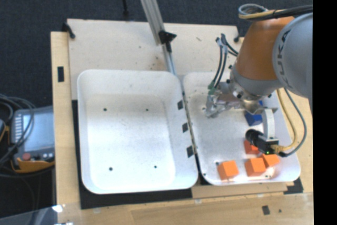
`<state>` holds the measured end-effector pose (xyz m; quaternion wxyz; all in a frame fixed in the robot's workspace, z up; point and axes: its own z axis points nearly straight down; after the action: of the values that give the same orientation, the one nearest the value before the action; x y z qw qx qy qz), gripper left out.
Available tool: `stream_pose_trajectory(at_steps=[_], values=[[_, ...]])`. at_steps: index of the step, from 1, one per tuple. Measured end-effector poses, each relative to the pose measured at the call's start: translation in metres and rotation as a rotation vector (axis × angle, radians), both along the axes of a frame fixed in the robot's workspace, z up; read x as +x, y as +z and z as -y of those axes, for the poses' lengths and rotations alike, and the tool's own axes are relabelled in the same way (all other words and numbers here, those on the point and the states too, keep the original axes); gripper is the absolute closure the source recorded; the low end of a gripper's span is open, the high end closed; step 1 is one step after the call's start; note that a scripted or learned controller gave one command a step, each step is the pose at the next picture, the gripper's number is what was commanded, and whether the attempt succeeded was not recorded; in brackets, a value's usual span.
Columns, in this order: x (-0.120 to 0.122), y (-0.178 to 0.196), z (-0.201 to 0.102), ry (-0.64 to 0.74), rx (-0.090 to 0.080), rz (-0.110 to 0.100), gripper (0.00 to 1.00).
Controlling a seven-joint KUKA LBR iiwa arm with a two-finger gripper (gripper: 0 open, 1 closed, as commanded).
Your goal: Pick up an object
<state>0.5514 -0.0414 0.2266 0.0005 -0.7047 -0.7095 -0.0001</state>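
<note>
Now end effector [215, 108] over right bin [221, 134]; orange blocks [228, 169] near front.

bright, even light | white bins glare | focus slightly soft

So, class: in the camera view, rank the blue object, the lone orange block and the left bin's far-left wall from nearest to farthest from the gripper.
1. Blue object, just right of the gripper.
2. Lone orange block, near the right bin's front edge.
3. Left bin's far-left wall, across the divide.
</note>
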Motion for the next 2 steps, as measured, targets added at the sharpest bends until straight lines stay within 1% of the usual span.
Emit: stream_pose_trajectory(at_steps=[2], values=[[0.015, 0.012, -0.087, 0.001, 0.001, 0.002, 1.0]])
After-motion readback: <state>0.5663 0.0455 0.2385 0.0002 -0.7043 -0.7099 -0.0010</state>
